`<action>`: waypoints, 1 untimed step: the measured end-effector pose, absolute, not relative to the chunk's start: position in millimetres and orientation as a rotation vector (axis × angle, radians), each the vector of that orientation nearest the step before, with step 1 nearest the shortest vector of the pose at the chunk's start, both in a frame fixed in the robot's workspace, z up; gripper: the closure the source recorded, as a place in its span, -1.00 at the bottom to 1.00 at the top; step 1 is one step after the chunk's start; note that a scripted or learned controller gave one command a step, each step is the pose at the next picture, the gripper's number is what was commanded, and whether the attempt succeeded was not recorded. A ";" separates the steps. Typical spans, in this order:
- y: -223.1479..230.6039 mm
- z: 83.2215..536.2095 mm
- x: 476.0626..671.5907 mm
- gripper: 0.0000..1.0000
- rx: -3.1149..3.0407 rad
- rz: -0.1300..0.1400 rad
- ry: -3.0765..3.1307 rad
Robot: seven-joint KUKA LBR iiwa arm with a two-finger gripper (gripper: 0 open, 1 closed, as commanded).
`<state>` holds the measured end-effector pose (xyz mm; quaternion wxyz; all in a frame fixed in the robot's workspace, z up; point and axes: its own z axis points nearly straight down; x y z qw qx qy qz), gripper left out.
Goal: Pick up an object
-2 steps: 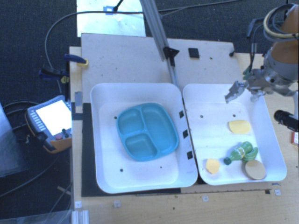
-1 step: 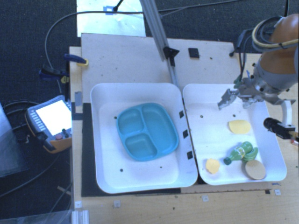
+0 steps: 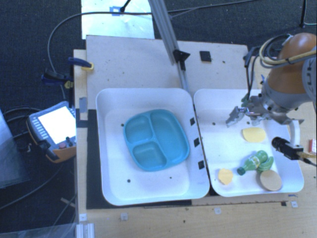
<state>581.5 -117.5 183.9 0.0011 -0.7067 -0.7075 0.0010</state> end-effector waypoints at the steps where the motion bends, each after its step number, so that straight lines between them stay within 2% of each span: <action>1: -122.4 122.3 581.6 -1.00 -2.219 0.003 -2.221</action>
